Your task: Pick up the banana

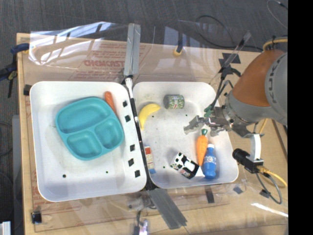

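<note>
Here we see the gripper point(195, 125) right of the banana point(147, 112), apart from it.
Its jaws stand open, holding nothing, just above the carrot point(201, 150).

Arm point(259, 89) from right, pincer point(195, 126) lowered, empty

Chunky grey arm point(276, 89) with a fat orange band point(257, 80) above the wrist, then a cluttered metal gripper point(194, 126) with greenish bits and thin dark cables trailing off it.
</note>
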Controlling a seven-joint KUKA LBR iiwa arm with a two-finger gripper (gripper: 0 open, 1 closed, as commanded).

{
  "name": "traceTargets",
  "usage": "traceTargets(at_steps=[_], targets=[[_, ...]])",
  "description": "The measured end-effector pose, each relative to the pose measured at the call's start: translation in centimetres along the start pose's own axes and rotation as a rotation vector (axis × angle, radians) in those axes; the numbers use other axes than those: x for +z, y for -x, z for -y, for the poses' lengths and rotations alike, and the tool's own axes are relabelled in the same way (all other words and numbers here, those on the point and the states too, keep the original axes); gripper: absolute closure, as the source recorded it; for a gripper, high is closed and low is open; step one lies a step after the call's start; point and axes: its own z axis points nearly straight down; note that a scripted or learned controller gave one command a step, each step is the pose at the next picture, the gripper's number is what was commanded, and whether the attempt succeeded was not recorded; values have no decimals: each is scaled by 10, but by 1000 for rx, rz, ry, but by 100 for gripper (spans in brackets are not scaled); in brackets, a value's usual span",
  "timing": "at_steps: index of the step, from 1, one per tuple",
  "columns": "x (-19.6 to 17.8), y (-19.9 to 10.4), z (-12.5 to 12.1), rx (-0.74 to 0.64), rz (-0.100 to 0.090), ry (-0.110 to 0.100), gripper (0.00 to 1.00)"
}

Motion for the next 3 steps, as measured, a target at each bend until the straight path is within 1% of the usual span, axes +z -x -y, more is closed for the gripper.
traceTargets(at_steps=[1,2,3], targets=[[-2,-9,-17,180,0,-1,0],[9,-9,-15,234,-1,-5,0],[17,-10,-24,286,0,-3,0]])
